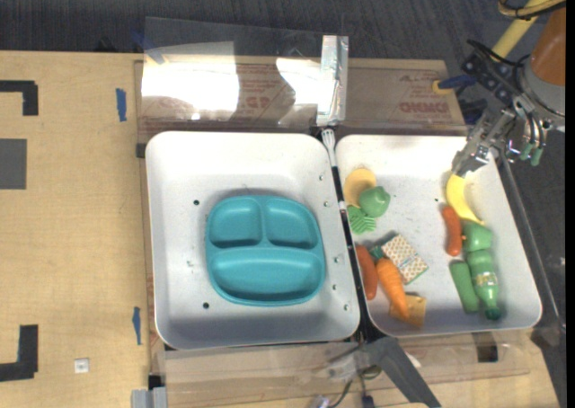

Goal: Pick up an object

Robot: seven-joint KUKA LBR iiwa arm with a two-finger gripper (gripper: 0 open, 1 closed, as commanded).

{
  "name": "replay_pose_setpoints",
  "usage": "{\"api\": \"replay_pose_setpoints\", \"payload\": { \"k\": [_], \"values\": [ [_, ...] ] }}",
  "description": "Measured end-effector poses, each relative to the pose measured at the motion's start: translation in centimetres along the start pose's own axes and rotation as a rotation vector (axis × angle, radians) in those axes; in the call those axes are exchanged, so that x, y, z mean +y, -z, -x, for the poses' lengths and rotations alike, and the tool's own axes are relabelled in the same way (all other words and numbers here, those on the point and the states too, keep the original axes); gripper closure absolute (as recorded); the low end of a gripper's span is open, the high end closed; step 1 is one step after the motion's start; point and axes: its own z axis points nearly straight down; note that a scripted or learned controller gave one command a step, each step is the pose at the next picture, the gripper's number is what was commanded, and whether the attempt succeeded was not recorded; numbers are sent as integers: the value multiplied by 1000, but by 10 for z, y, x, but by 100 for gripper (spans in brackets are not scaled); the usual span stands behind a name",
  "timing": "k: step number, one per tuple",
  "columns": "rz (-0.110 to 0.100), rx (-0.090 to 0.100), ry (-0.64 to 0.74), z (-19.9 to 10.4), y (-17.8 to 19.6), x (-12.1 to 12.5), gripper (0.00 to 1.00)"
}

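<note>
Curved yellow banana [461, 197] in right bin [526, 244], tool [471, 159] just above it, finger state unclear

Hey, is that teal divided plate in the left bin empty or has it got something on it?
Empty. The teal divided plate shows bare compartments; the toy foods all lie in the right bin.

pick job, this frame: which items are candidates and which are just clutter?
Candidates, all in the right bin:
banana, next to the tool
green apple
two carrots
green bottle
patterned block

Lying about:
teal tray in the left bin
blue tape on the bench
foil strip behind the bins
</note>
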Motion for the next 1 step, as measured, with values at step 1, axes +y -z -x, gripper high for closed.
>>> {"api": "replay_pose_setpoints", "payload": {
  "k": [1],
  "values": [
    [-3,10,-2,-2,-5,-2,0]
  ]
}}
